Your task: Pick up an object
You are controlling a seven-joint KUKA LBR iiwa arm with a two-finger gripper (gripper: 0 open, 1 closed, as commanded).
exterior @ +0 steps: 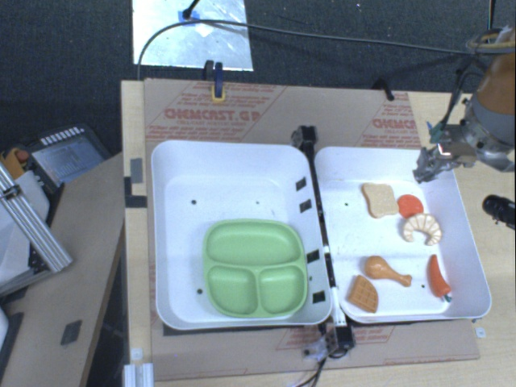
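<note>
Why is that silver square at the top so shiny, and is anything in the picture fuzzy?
In the camera view, the silver sheet catches bright glare from the light; the white bins look evenly lit, with soft shadows under the toy foods such as the drumstick. The pincer at the right looks a bit blurry and small, while the green tray is fairly sharp.

Even, bright overhead light falls across the scene, and shadows stay faint and soft. The two white bins (242,156) look nearly washed out, and a metal sheet (193,22) at the top glares. The picture is slightly soft and grainy.
</note>
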